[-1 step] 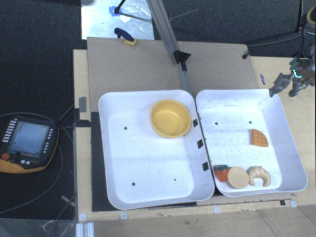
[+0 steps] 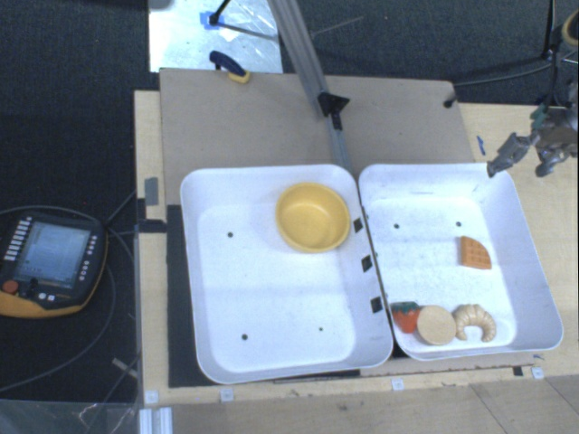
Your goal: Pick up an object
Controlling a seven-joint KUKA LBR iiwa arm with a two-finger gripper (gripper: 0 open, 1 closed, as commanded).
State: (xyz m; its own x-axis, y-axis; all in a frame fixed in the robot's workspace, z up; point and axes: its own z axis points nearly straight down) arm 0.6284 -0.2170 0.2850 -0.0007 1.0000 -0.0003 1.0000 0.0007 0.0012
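My gripper (image 2: 525,163) hangs at the far right, over the back right corner of the right bin (image 2: 425,197). Its fingers are spread open with nothing between them. Inside that bin lie an orange waffle wedge (image 2: 473,253) by the right wall, and along the front wall a red tomato-like piece (image 2: 404,316), a tan round disc (image 2: 436,325) and a croissant (image 2: 476,322). A yellow bowl (image 2: 313,216) sits upright at the back of the left bin (image 2: 235,333). The gripper is well behind the wedge and touches none of the objects.
A grey pole (image 2: 303,48) slants down to a black clamp (image 2: 332,105) behind the bins. A blue-and-yellow clip (image 2: 228,64) lies at the board's back left. A teach pendant (image 2: 45,260) rests on the floor to the left.
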